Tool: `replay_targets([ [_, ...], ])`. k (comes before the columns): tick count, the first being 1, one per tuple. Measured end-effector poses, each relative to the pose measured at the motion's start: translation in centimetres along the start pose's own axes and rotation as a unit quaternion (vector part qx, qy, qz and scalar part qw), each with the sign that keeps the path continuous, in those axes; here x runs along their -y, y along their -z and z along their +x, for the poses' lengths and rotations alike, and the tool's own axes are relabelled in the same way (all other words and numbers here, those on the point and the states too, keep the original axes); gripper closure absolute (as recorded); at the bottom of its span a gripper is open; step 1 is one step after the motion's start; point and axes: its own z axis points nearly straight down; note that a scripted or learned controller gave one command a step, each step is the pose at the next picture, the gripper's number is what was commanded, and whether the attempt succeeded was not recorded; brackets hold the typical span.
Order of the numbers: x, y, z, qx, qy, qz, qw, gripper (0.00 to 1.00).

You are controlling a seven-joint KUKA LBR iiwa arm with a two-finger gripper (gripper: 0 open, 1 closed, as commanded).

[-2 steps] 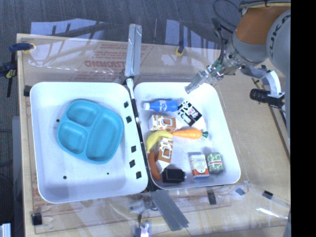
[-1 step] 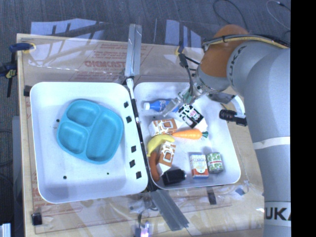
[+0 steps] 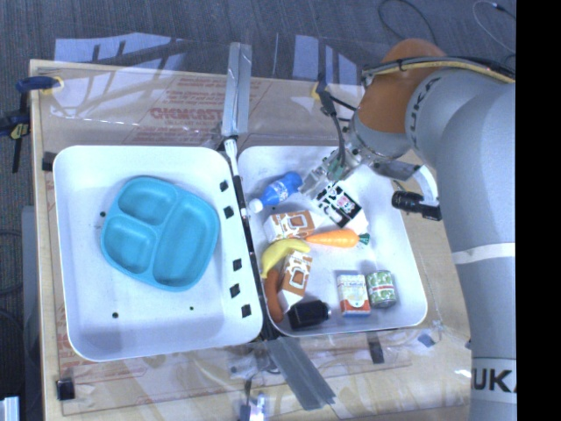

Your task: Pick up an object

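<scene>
**Gripper lowered into the right bin among mixed objects**

The arm [image 3: 456, 174] is seen reaching in over the right bin [image 3: 412, 261], with its orange band [image 3: 390, 95] above the wrist. The gripper [image 3: 329, 175] is positioned in the upper part of that bin; whether it is spread or pressed together cannot be told, and no object is seen held. All places below are given relative to the gripper.

Just beside it, to the lower right, a black-and-white patterned box [image 3: 339, 203] is found. To its left lies a blue bottle [image 3: 279, 191] with a white cap. Below it, an orange-and-white carton [image 3: 291, 224] and a carrot [image 3: 333, 238] are set side by side. Further below, a banana [image 3: 282, 254] lies beside a second orange-and-white carton [image 3: 298, 274]. Nearest the lower rim, a black object [image 3: 308, 313], a small red-and-green box [image 3: 352, 293] and a green can [image 3: 382, 288] are arranged in a row.

Well to the left, the left bin [image 3: 79, 305] is seen bearing a blue divided plate [image 3: 159, 232].
</scene>
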Motion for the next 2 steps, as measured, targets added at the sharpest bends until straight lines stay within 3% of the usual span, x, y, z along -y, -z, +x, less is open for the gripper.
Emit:
replay_targets([
  [1,0.0,0.0,0.0,0.000,0.000,0.000,1.0000,0.00],
  [2,4.9,5.5,2.7,0.001,0.027,-0.001,0.9996,0.00],
])
